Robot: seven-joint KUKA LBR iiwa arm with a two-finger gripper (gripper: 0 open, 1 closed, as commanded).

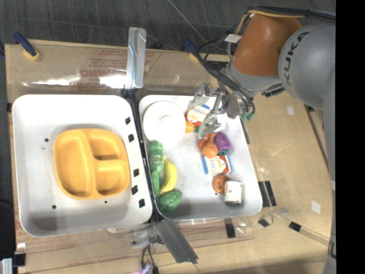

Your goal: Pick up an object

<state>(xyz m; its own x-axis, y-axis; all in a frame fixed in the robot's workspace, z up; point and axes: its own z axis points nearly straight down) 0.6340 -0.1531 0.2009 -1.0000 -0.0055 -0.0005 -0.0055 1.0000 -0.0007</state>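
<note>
Hand [212,121] low in right bin [251,178], finger state unclear. Orange toy [209,148] just below it, maybe carrot: light, hard, slick plastic; grip across its middle.

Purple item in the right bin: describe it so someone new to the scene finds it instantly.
Look in the right-hand white bin, toward its right wall, just below the gripper. There sits a small purple toy, possibly a grape bunch, touching an orange toy on its left, with a red and white packet just below. It is the bin's one purple piece.
</note>
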